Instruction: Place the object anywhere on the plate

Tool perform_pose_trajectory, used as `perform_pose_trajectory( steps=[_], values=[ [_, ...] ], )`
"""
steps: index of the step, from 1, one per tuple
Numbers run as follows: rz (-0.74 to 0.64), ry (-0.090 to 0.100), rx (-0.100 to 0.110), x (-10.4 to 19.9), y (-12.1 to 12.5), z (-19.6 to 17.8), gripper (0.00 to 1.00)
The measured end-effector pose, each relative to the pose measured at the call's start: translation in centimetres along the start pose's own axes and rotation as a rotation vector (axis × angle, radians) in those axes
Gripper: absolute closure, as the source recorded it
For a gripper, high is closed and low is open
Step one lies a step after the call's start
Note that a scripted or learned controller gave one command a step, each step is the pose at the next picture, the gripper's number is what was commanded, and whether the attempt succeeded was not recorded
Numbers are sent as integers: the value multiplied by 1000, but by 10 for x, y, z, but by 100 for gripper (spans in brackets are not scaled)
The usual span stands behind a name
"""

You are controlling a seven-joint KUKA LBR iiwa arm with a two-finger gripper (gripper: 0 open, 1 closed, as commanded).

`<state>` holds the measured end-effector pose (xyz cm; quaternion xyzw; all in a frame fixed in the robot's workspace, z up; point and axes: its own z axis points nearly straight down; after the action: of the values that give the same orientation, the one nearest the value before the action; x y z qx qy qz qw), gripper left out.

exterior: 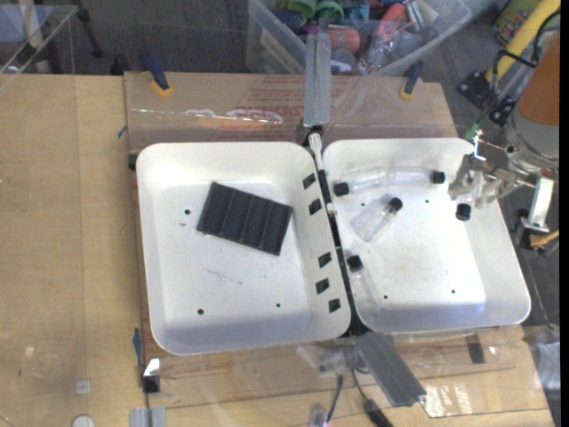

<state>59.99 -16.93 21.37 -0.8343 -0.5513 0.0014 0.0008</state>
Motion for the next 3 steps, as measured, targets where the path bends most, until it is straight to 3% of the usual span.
perform_pose_trajectory(
  steps=[1, 2, 3],
  values=[
    [24, 1, -3, -18, 36, -24, 100],
    [306, 1, -2, -8, 59, -34, 100],
    [648, 1, -1, -16, 35, -77, 100]
  ],
)
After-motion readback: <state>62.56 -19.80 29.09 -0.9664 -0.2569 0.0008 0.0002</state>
